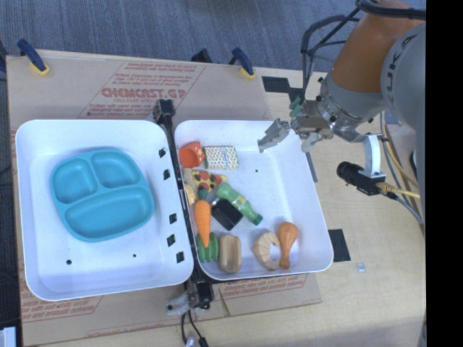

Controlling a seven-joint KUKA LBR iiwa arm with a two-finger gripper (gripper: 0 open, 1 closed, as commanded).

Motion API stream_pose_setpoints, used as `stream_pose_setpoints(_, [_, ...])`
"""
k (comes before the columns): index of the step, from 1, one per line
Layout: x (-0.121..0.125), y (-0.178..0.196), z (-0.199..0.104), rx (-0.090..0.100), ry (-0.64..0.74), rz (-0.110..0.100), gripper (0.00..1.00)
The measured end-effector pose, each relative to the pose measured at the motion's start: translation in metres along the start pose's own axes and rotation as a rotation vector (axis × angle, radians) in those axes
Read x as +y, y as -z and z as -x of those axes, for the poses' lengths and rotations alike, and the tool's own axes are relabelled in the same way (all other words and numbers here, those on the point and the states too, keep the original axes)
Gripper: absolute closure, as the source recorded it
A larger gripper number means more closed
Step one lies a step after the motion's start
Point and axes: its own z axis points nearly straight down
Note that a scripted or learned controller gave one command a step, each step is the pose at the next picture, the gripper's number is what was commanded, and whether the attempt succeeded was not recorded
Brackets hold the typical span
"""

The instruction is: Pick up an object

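My gripper (290, 137) hangs over the far right corner of the right bin (304, 194), open, with nothing between its fingers. Below it and to the left lie the toy foods: a red piece (190, 154), a patterned block (221, 157), a green bottle (240, 202), a black block (226, 214) and a carrot (203, 223). Along the bin's near edge sit a brown bread roll (230, 253), a pale shrimp-like piece (266, 250) and a drumstick (287, 241). None of them touches the gripper.
The left bin (29, 251) holds a blue divided plate (101, 192). A black divider with clips (172, 186) runs between the bins. Cardboard (145, 85) lies under both, held by blue clamps (32, 56) at the far edge.
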Motion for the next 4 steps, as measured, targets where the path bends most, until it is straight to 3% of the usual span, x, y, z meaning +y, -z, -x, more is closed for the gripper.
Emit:
stream_pose_setpoints(1, [0.013,-0.173,-0.047,-0.002,0.076,0.006,0.0])
stream_pose_setpoints(2, [0.037,-0.177,-0.066,-0.003,0.2,-0.015,0.0])
stream_pose_setpoints(3, [-0.068,-0.168,-0.071,0.001,-0.013,-0.001,0.0])
stream_pose_setpoints(4, [-0.094,-0.177,-0.065,-0.006,0.242,0.008,0.0])
